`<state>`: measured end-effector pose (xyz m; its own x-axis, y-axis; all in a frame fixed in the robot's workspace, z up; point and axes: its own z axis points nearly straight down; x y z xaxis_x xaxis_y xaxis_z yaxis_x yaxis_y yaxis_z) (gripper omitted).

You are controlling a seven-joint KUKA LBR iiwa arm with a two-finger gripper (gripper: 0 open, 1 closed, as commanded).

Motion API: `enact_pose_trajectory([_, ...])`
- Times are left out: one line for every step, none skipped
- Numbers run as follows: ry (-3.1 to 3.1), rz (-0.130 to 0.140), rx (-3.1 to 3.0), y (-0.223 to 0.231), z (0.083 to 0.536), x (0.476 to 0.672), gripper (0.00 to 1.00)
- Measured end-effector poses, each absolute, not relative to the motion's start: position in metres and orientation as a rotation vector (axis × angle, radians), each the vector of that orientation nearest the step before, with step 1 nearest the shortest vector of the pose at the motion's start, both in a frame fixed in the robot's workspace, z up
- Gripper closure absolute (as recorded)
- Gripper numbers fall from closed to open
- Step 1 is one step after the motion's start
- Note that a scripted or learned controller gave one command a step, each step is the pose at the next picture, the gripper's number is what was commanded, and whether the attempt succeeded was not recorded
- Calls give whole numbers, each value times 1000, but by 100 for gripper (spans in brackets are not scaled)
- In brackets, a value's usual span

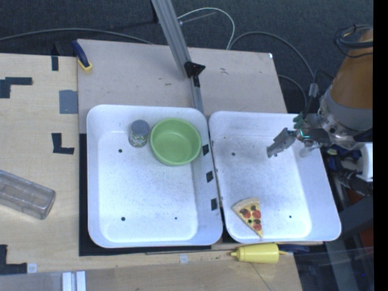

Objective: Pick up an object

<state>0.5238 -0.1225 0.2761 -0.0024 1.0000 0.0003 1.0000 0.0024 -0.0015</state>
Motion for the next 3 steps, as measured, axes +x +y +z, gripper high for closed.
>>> enact_pose_trajectory([-2223, 1, -2218, -123, 276, 524, 0])
enact_pose_trajectory([-2220, 7, -2217, -124, 232, 520, 0])
enact_pose_trajectory([-2219, 6, -2217, -126, 187, 514, 0])
